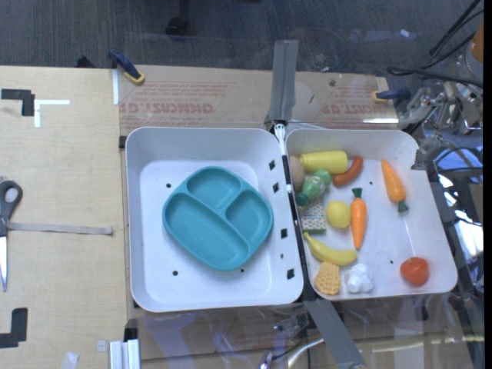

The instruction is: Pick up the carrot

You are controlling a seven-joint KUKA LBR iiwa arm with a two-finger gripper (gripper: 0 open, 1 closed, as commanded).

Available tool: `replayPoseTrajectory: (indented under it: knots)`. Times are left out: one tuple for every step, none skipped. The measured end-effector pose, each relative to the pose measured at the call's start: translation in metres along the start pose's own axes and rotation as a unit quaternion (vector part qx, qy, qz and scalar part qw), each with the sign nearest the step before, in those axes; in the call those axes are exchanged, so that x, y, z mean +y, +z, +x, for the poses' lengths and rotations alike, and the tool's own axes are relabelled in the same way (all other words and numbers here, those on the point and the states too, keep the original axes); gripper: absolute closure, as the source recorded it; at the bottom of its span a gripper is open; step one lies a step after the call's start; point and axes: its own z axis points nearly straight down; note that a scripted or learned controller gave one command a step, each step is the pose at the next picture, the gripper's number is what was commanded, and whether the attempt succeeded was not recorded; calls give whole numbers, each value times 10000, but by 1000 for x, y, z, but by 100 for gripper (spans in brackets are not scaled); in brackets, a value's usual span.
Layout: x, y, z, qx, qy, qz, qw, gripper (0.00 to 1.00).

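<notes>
Two orange plastic carrots lie in the shallow white right bin, one upright carrot with a green top just right of the yellow lemon, the other farther right, while the claw's state cannot be told.

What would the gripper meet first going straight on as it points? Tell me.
Likely the shallow white right bin's right corner, rim or floor, since the gripper seems to point down there. The small orange carrot lies left of that line. Depth is unclear.
</notes>
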Motion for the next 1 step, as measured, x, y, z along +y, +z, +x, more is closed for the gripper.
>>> replayPoseTrajectory:
  knots:
    - [-3, 177, -3, -7, -81, 3, 10000, 0]
